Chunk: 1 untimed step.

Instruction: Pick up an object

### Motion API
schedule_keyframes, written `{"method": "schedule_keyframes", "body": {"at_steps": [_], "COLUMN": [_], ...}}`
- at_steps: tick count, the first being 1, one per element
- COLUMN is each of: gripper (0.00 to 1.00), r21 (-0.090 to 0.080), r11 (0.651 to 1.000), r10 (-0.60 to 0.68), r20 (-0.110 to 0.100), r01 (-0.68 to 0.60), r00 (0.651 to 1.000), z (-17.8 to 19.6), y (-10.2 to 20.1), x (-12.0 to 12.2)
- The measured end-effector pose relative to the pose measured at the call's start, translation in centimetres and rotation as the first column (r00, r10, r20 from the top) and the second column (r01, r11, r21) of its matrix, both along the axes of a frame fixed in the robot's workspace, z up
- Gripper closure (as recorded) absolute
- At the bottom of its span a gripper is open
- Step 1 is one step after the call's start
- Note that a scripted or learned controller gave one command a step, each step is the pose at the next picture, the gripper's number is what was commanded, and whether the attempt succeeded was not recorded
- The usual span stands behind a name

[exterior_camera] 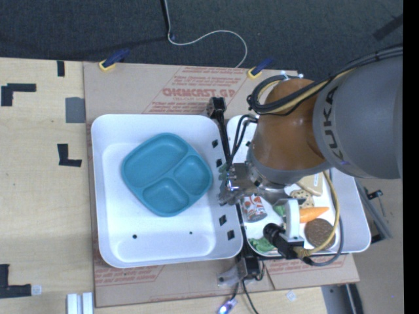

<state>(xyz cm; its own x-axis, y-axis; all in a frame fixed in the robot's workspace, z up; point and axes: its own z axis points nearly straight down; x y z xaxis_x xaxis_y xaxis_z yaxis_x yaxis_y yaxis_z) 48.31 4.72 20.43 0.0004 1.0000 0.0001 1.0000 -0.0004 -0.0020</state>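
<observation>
Carrot [315,212] (orange) lies in right bin [364,241].

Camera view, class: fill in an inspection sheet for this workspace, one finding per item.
Surface: cardboard sheet on a bench, bearing two white bins.
Job's things: right bin holds an orange piece, a brown round piece, a green piece and a small printed packet.
Clutter: blue divided plate lying flat in the left bin.
Hand: hidden under the arm's wrist; state cannot be told.
Cables: thin white cable on the dark floor; black cables looped at the wrist.
Surroundings: dark carpet; clips at the cardboard's top corners.
</observation>
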Motion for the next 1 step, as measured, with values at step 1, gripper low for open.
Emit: {"method": "schedule_keyframes", "body": {"at_steps": [1], "gripper": [1.0], "r21": [0.004], "r11": [1.0], "r10": [0.006], "r20": [0.017], "r01": [-0.006], "r00": [1.0], "z": [15.82], "y": [2.44], "x": [0.18]}}
